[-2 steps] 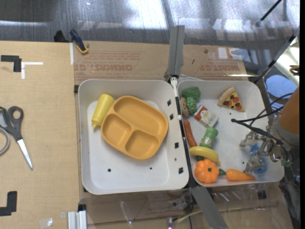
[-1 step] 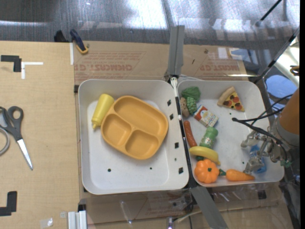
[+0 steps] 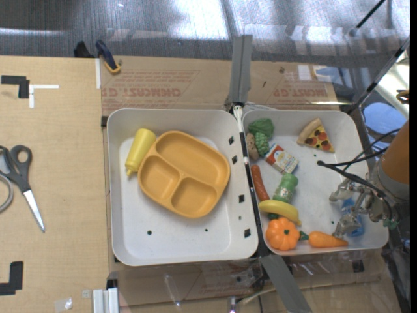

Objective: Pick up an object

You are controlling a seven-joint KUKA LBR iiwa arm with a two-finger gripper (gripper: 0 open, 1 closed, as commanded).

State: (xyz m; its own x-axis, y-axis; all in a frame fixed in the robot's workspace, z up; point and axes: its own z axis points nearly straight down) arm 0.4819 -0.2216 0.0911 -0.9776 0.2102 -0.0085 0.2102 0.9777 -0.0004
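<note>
The right bin (image 3: pixel 339 168) holds toy food: a pizza slice (image 3: pixel 316 135), a green broccoli (image 3: pixel 262 134), a small red-and-white packet (image 3: pixel 281 160), a green bottle (image 3: pixel 285 188), a red sausage (image 3: pixel 260 182), a banana (image 3: pixel 279 209), an orange pumpkin (image 3: pixel 283 233) and a carrot (image 3: pixel 327 240). My gripper (image 3: pixel 348 212) hangs low over the bin's right side, just above the carrot's right end. A blue shape sits under its metal fingers. Nothing is clearly held between them.
The left bin (image 3: pixel 130 240) holds a yellow divided tray (image 3: pixel 182 173) and a yellow bottle (image 3: pixel 139 150). Scissors (image 3: pixel 25 184) lie on the bench at far left. A grey divider (image 3: pixel 240 70) rises between the bins at the back. Cables cross the right edge.
</note>
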